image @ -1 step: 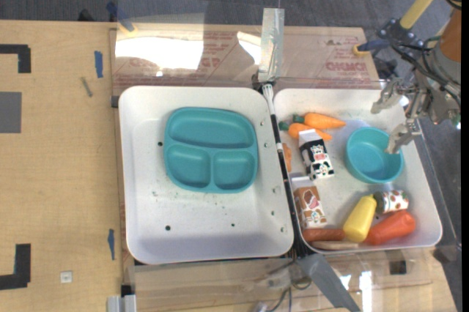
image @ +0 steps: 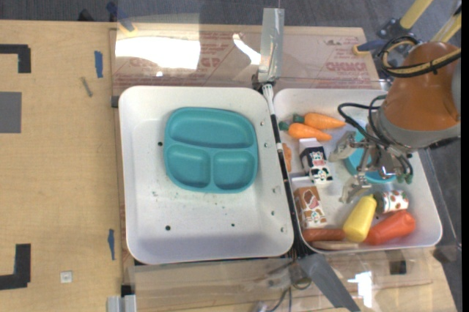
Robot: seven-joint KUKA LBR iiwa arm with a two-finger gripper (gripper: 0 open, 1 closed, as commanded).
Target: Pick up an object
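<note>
Camera view: we log two white bins. The left bin [image: 139, 230] holds one teal divided plate [image: 211, 149], centred. The right bin [image: 431, 223] holds two carrots [image: 314, 125], one yellow bottle [image: 359, 218] and one red pepper [image: 392, 227] at its near edge. The gripper [image: 370, 170] hangs mid-bin; its state we cannot tell.

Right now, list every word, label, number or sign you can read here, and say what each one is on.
No text reads clearly.
Red print on the clear sheet behind the bins: mirrored and blurred, unreadable.
Black-and-white carton in the right bin: a picture, lettering too small.
Brown packet beside it: printed label, too small to read.
Teal tray in the left bin: no markings.
</note>
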